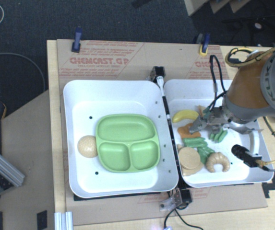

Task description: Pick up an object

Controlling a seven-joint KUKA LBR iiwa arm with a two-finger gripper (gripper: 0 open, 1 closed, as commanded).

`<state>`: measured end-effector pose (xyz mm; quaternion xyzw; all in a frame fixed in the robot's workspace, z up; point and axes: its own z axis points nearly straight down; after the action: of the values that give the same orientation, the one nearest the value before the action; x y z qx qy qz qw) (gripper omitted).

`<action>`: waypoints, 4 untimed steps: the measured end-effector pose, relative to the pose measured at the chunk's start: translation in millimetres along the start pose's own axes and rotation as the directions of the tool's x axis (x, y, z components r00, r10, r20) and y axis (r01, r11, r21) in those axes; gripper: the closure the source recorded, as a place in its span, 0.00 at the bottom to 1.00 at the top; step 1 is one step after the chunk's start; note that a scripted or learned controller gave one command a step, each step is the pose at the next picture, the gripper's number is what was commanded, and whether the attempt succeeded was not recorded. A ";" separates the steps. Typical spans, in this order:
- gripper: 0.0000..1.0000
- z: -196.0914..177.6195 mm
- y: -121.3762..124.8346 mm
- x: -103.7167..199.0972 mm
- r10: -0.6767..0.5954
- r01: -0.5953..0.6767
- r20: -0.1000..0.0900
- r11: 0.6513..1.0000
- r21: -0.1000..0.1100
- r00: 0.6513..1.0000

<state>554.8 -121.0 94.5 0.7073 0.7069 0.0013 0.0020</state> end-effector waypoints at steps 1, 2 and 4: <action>0.00 9.9 -67.2 12.0 0.002 -0.002 -0.002 1.000 0.009 1.000; 0.00 9.2 10.5 16.8 -0.004 0.004 0.001 1.000 -0.003 1.000; 0.00 -221.7 -74.6 40.3 0.004 -0.004 0.002 1.000 -0.007 1.000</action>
<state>479.2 -80.4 315.8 0.7086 0.7056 0.0030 0.0049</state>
